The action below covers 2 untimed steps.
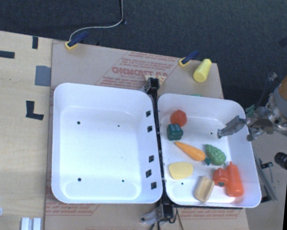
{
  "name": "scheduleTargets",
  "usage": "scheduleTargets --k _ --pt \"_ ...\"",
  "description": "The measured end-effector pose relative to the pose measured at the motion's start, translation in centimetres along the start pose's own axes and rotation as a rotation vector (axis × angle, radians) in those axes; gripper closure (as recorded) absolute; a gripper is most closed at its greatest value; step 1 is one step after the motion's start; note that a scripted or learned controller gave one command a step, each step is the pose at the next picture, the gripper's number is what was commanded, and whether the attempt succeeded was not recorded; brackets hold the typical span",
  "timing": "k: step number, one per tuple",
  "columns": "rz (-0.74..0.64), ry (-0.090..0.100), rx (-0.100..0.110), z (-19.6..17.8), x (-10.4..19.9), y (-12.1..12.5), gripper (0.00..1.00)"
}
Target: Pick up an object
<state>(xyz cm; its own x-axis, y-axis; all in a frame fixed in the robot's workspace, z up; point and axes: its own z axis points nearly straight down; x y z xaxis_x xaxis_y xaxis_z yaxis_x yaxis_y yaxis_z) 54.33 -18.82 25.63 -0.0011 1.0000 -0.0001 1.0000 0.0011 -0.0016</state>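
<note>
The right bin (pixel 204 99) holds several toy foods: a red tomato (pixel 179 117), a dark teal piece (pixel 175 132), an orange carrot (pixel 190 151), a green leafy piece (pixel 215 154), a yellow slice (pixel 180 170), a tan block (pixel 203 188) and a red-orange pepper (pixel 231 179). My gripper (pixel 235 136) hovers over the bin's right side, above and to the right of the green piece. Its fingers are spread open with nothing between them.
The left bin (pixel 99 143) sits beside the right one, with a black clip strip along their shared wall. A yellow cylinder (pixel 202 70) lies on the cardboard behind the right bin. Blue-yellow clamps hold the cardboard's back edge.
</note>
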Motion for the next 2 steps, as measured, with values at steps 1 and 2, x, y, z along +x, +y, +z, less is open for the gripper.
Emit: scheduleTargets --k 1,2 --pt "-0.004 0.003 0.007 11.2 3.1 5.9 0.0" --pt "-0.006 0.002 -0.002 17.5 8.5 11.2 0.0"
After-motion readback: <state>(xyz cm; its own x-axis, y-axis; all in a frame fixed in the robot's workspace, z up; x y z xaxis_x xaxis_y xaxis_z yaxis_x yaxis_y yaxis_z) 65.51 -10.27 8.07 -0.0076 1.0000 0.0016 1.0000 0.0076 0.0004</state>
